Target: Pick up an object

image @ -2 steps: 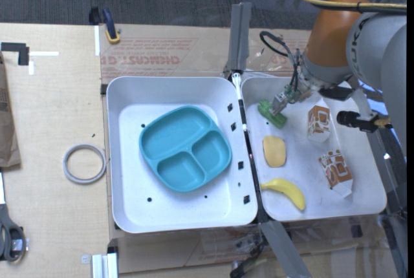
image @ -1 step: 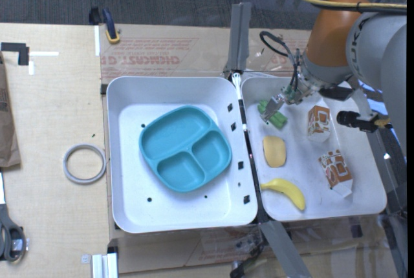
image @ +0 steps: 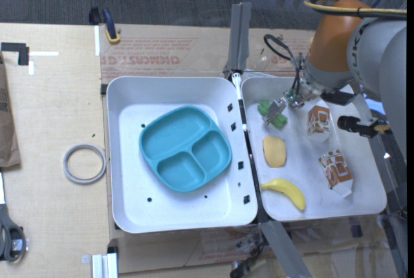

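My gripper (image: 285, 104) is low in the right bin (image: 372, 202), near its back left corner. Its tip is right against a small green toy (image: 273, 112), which lies just left of it. In front of the green toy are a pale yellow oval piece (image: 274, 150) and a banana (image: 285, 192). Two white and orange cartons (image: 319, 121) (image: 336, 171) sit to the right of the gripper. The grey arm with its orange band (image: 335, 44) comes in from the upper right.
A blue divided plate (image: 186, 148) lies in the left bin (image: 119, 205). On the bench to the left are a tape ring (image: 84, 163) and scissors (image: 10, 241). A black cable (image: 279, 47) loops behind the right bin.
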Robot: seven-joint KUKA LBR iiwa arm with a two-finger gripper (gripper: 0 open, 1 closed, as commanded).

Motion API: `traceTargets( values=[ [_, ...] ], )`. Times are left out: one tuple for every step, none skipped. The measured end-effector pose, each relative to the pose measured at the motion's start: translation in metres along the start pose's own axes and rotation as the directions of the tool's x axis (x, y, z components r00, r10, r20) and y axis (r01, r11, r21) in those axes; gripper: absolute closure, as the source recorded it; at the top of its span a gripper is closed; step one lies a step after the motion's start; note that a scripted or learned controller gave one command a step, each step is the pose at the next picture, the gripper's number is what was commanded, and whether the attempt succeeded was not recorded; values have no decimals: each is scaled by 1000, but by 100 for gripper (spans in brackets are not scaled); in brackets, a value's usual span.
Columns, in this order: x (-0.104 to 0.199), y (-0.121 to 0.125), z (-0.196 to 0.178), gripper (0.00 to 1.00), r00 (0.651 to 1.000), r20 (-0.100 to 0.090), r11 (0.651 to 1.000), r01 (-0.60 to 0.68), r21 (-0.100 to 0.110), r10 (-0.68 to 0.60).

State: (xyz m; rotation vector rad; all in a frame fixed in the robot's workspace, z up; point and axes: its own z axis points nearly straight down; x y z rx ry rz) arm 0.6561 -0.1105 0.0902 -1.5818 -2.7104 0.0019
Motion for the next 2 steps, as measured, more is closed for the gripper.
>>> traceTargets(
  values=[
    [0, -1, -8, 100, 1000, -2, 1000, -2, 2, 2],
    [56, 34, -100, 100, 993, 2, 993, -115, 0, 115]
  ],
)
